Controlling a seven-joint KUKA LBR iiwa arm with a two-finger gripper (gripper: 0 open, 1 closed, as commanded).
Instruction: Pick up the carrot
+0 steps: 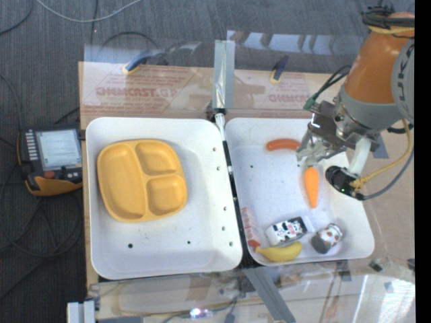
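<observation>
Two white bins on worktop [155,89] — carrot [312,186] in right bin [269,200], just below gripper [314,152]; jaws' state cannot be told.

I read this as a robotics lab. Grey carpet floor [101,19] strewn with loose cables [74,9]. A teach pendant [50,155] lies off the bench's left edge. Two white bins [161,258] sit on a taped cardboard sheet [148,93], probably packaging, its lettering too blurred to read.
</observation>
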